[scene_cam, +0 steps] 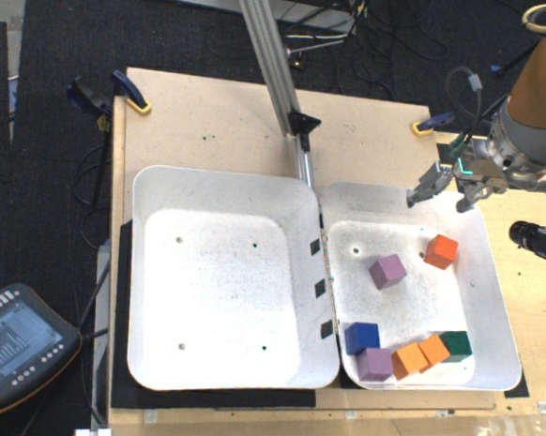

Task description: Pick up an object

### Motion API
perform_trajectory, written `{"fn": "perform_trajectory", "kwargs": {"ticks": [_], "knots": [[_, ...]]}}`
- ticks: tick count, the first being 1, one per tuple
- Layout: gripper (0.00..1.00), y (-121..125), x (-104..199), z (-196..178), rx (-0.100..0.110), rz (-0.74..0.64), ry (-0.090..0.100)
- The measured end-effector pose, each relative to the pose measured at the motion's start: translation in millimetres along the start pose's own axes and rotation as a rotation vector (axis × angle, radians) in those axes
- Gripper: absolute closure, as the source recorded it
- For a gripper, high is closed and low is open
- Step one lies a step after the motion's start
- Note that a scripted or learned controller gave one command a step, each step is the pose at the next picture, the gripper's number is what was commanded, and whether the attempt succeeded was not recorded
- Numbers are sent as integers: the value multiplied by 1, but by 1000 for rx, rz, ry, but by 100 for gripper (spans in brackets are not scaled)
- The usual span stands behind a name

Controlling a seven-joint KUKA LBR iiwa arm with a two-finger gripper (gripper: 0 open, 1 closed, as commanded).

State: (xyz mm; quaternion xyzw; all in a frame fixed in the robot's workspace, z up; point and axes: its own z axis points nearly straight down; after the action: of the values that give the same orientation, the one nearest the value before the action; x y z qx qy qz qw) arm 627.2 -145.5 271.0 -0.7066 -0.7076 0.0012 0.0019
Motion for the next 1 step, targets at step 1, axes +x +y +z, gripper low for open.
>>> {"fn": "perform_trajectory", "kwargs": {"ticks": [1], "knots": [[0,1,0,-3,-4,-2,-2]]}}
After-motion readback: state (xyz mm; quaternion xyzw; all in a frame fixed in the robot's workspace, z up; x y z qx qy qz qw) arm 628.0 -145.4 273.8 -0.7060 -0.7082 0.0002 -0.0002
